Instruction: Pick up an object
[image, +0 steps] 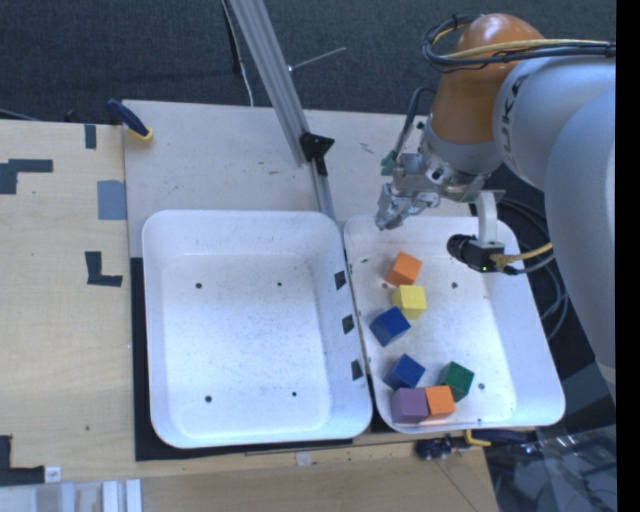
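From the camera view, the arm enters at the upper right of the frame, its gripper hanging over the top left corner of the right bin. Whether the pincer is open or closed cannot be told from here; no block sits in it. Just below it lies an orange cube, touching a yellow cube, then a blue cube. Lower down cluster another blue cube, a green cube, a purple cube and a small orange cube. The left bin fills the frame's middle.
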